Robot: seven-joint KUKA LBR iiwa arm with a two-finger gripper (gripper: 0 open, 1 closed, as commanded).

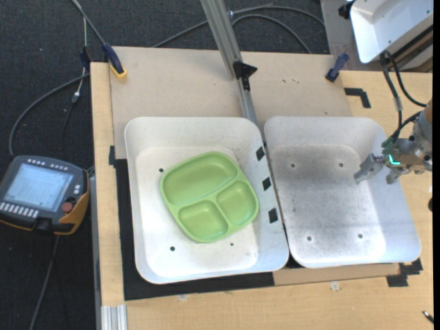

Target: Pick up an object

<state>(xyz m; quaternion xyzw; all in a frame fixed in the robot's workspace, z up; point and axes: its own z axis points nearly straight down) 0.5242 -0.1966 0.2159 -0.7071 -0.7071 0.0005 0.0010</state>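
A light green plate [210,196] with three compartments lies flat in the middle of the left bin [148,253]. My gripper [378,174] hangs over the right side of the right bin [330,249], far from the plate. Its fingers [364,171] stand open with nothing between them. The grey arm comes in from the right edge of the view.
The right bin's floor is scuffed dark. A metal pole [227,40] slants down to the gap between the bins at the back. Blue clamps [114,60] [336,66] sit on the bench's far corners. A teach pendant [41,194] lies on the floor at left.
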